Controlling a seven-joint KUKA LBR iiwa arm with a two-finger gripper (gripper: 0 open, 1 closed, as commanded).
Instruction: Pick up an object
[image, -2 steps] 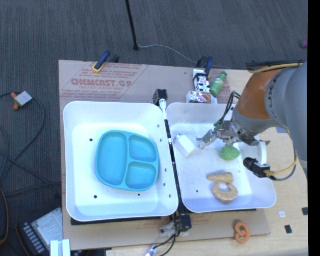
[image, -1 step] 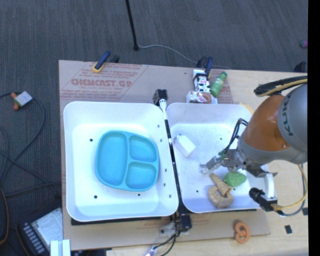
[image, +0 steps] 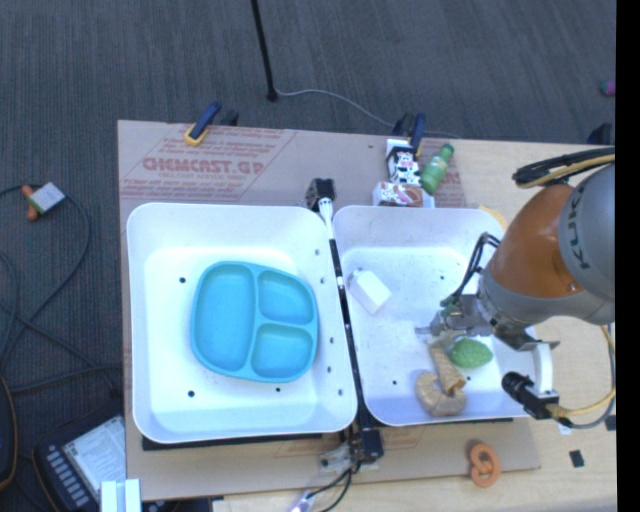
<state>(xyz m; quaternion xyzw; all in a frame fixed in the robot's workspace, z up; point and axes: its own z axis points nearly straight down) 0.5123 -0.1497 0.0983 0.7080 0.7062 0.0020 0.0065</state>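
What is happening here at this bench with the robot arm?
A grey and orange robot arm reaches into the right bin, and its gripper is low over a green object and a tan object near that bin's front. A small white block lies further back in the same bin. The left bin holds a blue divided plate. Nothing is visibly held yet.

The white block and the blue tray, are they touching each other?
Apart. The camera view shows the white block in the right bin and the blue tray in the left bin, with both bin rims between them.
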